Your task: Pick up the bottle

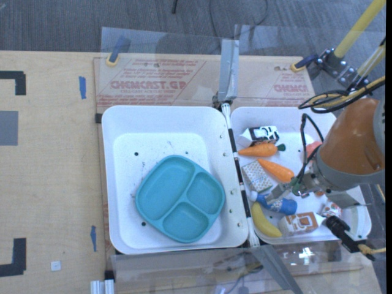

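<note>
The gripper [286, 192] hovers by the small blue plastic bottle [275, 203]; I can't tell its finger spread. It should centre over the bottle, avoiding the yellow banana [264, 223].

**Count of things on the bench**

Two shallow white plastic bins [116, 124]. One teal three-compartment plastic tray [179, 198]. Two orange toy carrots [258, 150]. One yellow toy banana [264, 223]. One blue plastic bottle [277, 204]. Perhaps three small printed packets [257, 175], partly hidden by the arm.
</note>
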Robot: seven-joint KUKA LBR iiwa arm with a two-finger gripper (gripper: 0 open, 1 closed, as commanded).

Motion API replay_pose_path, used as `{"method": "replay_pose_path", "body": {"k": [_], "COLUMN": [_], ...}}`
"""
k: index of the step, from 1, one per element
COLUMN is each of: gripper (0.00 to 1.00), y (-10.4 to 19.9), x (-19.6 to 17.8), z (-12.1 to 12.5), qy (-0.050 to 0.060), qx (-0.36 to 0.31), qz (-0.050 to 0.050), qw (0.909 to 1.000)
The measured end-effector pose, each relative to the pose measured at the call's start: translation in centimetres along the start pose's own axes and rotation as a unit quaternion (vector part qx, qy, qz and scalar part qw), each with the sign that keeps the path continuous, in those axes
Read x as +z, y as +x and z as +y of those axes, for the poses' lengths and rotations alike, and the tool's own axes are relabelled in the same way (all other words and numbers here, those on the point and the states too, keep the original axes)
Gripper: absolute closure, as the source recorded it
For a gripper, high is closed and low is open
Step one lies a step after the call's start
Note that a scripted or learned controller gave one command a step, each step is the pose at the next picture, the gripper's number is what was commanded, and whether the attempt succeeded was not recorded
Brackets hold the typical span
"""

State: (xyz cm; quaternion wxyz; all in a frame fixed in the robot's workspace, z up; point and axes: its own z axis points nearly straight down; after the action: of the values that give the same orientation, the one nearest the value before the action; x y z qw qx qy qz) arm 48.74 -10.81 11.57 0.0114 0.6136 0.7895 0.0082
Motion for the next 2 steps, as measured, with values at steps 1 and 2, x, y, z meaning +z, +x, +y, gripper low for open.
{"method": "replay_pose_path", "body": {"k": [1,2], "gripper": [0.0,1.0], "y": [0.9,0.6], "x": [2.5,1.5], "z": [-0.1,-0.1], "qy": [0.006,0.003], "qx": [-0.278,-0.273], "qz": [0.001,0.0], "qw": [0.9606,0.9619]}}
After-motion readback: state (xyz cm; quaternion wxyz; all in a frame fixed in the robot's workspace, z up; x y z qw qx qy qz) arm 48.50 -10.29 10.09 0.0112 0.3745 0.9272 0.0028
